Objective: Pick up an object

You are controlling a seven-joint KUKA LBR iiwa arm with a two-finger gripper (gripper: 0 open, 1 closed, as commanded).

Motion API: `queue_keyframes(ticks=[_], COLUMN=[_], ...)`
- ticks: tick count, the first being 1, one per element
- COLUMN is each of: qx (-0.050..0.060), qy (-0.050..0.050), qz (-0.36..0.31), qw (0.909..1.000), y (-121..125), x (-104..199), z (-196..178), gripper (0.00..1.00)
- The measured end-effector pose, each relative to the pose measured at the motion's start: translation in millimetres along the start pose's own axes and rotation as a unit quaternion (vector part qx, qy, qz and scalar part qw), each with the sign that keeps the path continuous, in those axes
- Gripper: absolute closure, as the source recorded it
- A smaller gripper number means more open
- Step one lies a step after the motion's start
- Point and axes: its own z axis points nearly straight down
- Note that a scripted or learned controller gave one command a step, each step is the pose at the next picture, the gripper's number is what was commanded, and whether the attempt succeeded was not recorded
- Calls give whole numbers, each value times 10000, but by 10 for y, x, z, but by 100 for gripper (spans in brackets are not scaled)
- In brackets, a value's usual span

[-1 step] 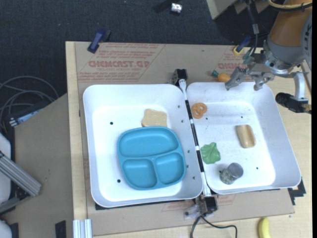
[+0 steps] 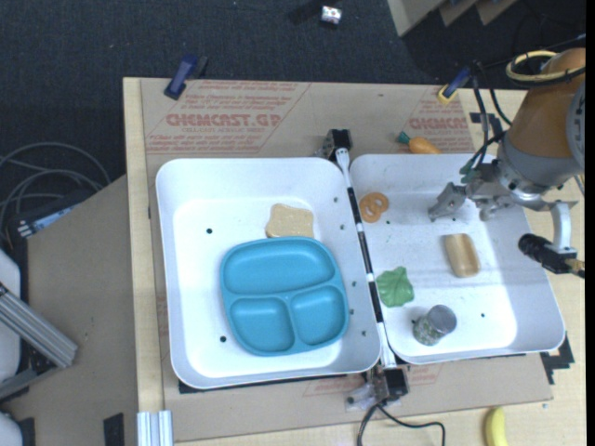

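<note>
Over the right bin point(image 2: 521, 328), hovering at its upper part: gripper point(image 2: 468, 203), fingers spread apart, nothing between them. Just below, lying flat on the bin floor and not touched: tan bread-like block point(image 2: 460, 255). Further left, hard against the divider: orange ring point(image 2: 374, 206) up top, green leafy piece point(image 2: 395, 287) lower down. Near the front edge: small grey-green lump point(image 2: 432, 324). Across in the left bin point(image 2: 181, 268): blue sectioned tray point(image 2: 284, 294) taking the middle, with a pale toast-shaped piece point(image 2: 290, 221) tucked just behind its far rim. Out on the bench point(image 2: 139, 156), beyond the right bin's far wall: little orange carrot-like thing point(image 2: 420, 143).
</note>
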Motion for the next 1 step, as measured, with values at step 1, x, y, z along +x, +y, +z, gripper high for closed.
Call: queue_keyframes(ticks=[1], qx=[-4], qy=[5], qz=[-2], qw=[10000], y=[-362], x=[-88], z=[360], gripper=[0])
